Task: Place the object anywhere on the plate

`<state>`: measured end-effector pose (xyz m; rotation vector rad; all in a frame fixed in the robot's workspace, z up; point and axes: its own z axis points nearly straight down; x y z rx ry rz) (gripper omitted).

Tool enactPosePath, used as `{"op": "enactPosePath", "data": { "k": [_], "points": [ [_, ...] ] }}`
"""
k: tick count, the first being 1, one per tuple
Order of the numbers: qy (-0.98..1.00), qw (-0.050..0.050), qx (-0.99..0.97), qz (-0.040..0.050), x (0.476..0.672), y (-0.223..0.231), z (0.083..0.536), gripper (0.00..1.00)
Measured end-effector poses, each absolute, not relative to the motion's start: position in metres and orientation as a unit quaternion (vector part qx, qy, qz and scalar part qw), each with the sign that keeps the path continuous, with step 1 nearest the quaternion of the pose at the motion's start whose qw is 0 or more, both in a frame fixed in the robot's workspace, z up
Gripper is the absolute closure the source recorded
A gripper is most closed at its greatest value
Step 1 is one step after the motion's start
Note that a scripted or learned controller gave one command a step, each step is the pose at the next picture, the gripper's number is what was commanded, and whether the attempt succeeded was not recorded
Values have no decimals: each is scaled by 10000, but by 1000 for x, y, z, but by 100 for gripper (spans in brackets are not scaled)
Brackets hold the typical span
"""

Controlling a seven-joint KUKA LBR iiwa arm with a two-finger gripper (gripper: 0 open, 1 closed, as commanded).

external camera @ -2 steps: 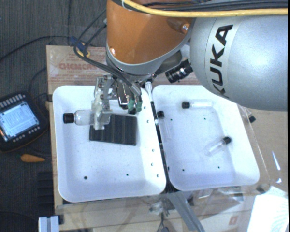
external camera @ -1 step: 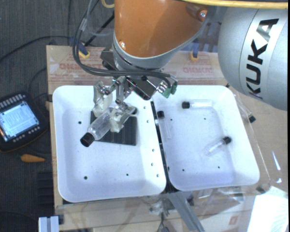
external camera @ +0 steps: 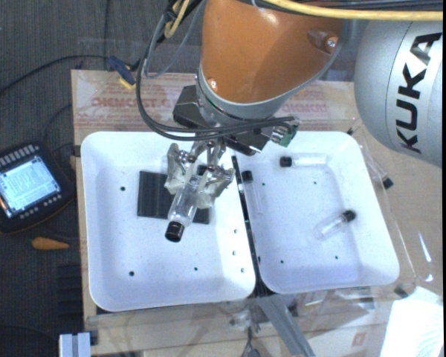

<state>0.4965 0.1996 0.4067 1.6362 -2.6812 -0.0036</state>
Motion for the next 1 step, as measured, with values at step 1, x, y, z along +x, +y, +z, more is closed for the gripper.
{"op": "enactPosePath", "data": {
  "k": [1],
  "points": [
    [-8124, -8, 5831, -14, 487, 179, 424, 100]
  ]
}}
